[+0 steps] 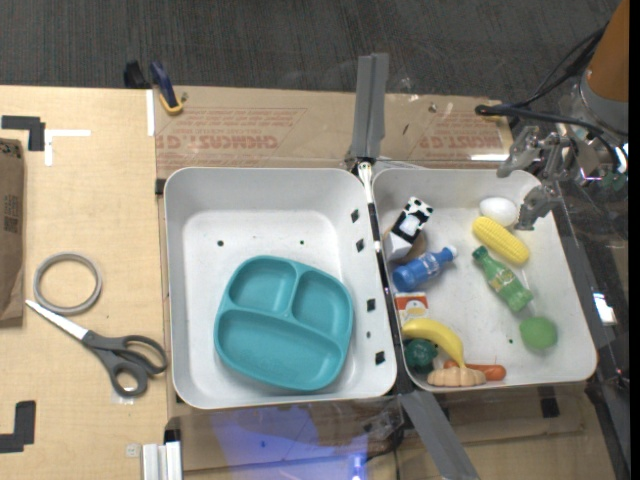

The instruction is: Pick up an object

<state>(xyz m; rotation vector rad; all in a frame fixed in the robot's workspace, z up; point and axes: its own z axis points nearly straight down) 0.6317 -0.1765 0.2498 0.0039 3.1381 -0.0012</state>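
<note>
Camera view: we see the gripper (537,190) above the right bin's (575,358) far corner.
Fingers: we cannot tell their state.
Corn cob (500,240): long axis slants far-left to near-right.

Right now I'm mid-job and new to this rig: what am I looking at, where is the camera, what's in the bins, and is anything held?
One camera looks down at a slant on a wooden bench with two shallow white bins. The arm comes in from the right; its gripper hangs over the right bin's upper right corner, near a white egg-shaped thing. Nothing shows between its fingers, so count nothing as held.

The left bin has a teal divided plate. The right bin has a corn cob, green bottle, green ball, blue bottle, banana, a black-and-white toy and small pieces along the bottom.

Left of the bins lie scissors and a tape roll.
</note>
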